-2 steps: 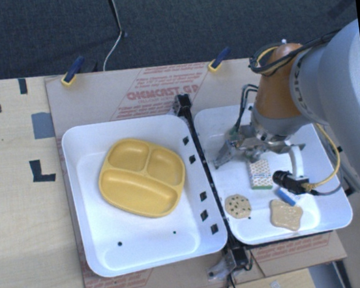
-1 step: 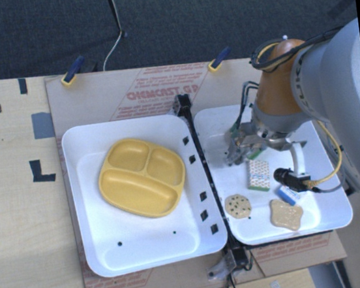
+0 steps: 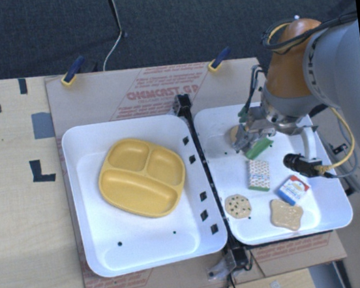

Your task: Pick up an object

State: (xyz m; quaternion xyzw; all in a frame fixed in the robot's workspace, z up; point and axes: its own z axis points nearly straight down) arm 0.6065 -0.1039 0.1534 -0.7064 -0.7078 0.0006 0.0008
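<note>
Gripper (image 3: 248, 139) low in right bin (image 3: 321, 217), upper centre-right of frame, over a green item (image 3: 259, 147).

Fingers' state: cannot tell, wrist blocks them. Likely targets lie just below: patterned packet (image 3: 259, 175), cookie (image 3: 238, 206), blue-and-red pack (image 3: 292, 190), tan toast piece (image 3: 287, 215), spread apart, probably so each can be gripped singly. Yellow divided plate (image 3: 143, 176) sits alone in left bin (image 3: 95, 247).

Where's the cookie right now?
The cookie lies in the right bin, near its front-left corner, just left of the toast slice and below the patterned packet.
</note>
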